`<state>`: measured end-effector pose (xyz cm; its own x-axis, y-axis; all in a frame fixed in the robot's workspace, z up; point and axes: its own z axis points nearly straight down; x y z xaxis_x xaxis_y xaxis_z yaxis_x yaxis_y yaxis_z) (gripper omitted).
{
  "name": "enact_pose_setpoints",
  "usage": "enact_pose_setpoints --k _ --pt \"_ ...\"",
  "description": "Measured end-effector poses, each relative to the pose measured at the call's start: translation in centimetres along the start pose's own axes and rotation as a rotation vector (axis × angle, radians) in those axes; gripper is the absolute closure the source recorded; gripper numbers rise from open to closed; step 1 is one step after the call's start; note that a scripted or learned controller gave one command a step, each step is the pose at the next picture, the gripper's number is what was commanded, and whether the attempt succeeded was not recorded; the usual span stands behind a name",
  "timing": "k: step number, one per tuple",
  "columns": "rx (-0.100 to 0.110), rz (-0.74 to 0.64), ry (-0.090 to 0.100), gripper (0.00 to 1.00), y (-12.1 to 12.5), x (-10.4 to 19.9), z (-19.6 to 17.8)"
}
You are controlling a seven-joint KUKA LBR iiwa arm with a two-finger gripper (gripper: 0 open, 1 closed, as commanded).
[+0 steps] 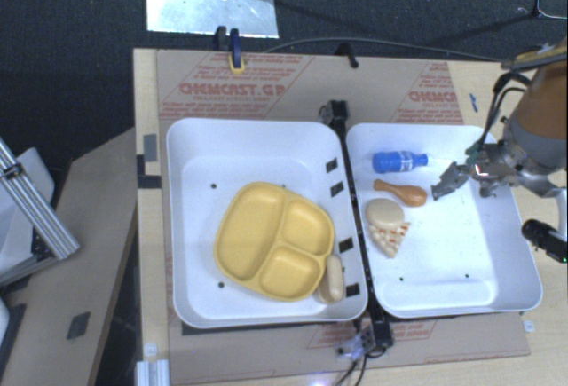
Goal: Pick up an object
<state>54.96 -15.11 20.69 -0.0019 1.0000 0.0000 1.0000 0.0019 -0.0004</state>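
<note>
From the camera above the bench, two shallow white plastic bins sit side by side on a brown paper-covered board printed with red lettering. The left bin [191, 224] holds a yellow plastic tray with three compartments [273, 240], lying flat and turned at a slight angle. A small beige rounded piece, like a bread roll [333, 278], rests against the tray's lower right corner, close to the bin's right wall.

The right bin [461, 273] holds three things in its left half. A small blue plastic bottle with a white label [399, 162] lies on its side near the far wall. Just below it lies a tan drumstick-shaped toy [401, 193], its thick end pointing right. Below that sits a cream-and-orange shell-shaped object [388, 224], near the bin's left wall.

The grey arm with its orange band reaches in from the right, over the right bin's far right side. Its gripper [450, 182] hangs just to the right of the drumstick toy — apart from it, with nothing between the fingers. One dark finger [444, 185] points left toward the toy; whether the jaws are open or closed I cannot tell from this angle.

Black clips line the divide between the two bins.
</note>
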Motion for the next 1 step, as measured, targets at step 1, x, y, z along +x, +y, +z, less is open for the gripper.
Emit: enact_pose_setpoints --k 1 --pt "0.001 0.0 0.001 0.0 -0.2 1.0 5.58"
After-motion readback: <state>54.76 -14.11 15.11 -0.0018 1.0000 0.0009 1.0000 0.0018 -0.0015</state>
